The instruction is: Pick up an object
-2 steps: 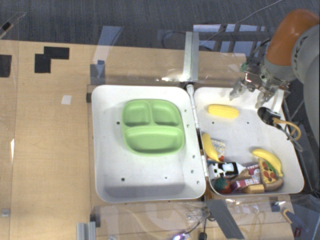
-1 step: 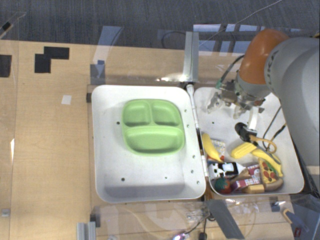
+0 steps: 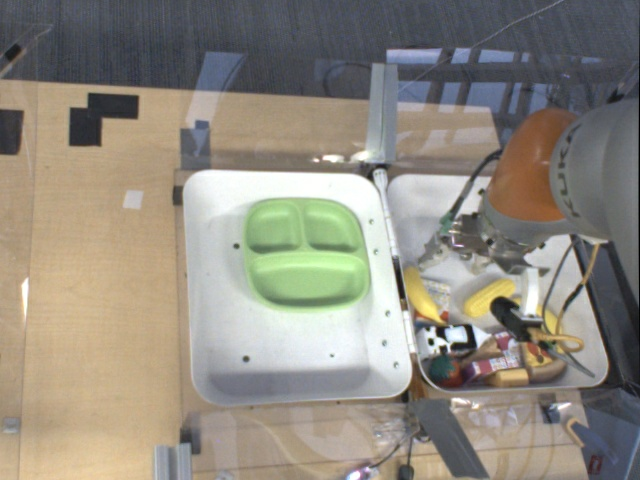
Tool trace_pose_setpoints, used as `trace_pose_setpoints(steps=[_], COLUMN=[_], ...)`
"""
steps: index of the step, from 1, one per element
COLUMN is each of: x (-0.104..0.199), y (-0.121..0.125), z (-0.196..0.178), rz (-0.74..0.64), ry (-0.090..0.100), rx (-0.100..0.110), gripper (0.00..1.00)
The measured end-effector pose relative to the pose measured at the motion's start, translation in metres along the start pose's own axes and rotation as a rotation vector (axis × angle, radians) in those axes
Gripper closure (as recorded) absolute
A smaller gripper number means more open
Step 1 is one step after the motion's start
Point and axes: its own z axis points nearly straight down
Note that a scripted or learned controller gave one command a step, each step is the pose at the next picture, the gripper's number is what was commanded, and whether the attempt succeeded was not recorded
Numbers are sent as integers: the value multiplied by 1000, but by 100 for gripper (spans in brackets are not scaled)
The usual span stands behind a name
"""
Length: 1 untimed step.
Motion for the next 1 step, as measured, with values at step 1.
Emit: trace_pose_setpoints(steps=[1], x=[-15], y=[-9], z=[-111], rz=[185], ry=[-2], rx=[7], gripper=[0])
